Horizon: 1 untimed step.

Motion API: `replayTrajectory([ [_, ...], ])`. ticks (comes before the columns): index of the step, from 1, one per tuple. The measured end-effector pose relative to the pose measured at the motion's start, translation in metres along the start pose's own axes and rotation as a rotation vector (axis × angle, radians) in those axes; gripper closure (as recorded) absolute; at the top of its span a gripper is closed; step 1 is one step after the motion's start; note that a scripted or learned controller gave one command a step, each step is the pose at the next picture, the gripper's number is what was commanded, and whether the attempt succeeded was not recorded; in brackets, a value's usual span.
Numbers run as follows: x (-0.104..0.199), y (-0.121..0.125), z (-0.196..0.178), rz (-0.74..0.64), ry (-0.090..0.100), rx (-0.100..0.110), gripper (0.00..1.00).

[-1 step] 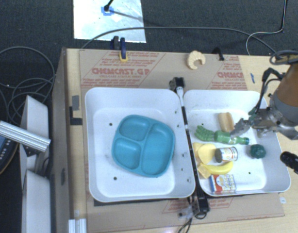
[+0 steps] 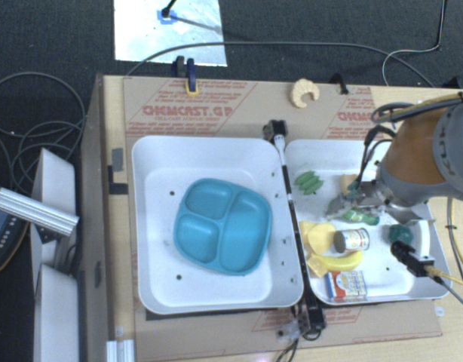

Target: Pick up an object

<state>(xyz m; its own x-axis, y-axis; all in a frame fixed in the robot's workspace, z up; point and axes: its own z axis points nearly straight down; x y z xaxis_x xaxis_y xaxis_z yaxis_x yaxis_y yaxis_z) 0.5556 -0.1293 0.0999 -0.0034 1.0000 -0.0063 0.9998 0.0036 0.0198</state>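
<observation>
Camera view: claw [image 2: 352,196] low in crowded right bin [image 2: 326,154]; finger state cannot be told.
Green piece [image 2: 361,216] just beneath, can [image 2: 352,240] nearby; closing could nudge either aside.

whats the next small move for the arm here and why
Probably a short descent straight down. The gripper hangs low in the right bin, over a small green object next to the can and banana. Nothing visibly sits in its grasp yet, so closing that gap comes first.

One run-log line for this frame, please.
phase: reaching | gripper: low in right bin, by green items | grasp: unconfirmed | left bin: blue tray
</observation>
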Motion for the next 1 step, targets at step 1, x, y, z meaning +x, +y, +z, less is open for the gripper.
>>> replayTrajectory([
  [1, -0.0119, 0.0550, 0.0162, -0.001, 0.005, 0.017, 0.00],
])
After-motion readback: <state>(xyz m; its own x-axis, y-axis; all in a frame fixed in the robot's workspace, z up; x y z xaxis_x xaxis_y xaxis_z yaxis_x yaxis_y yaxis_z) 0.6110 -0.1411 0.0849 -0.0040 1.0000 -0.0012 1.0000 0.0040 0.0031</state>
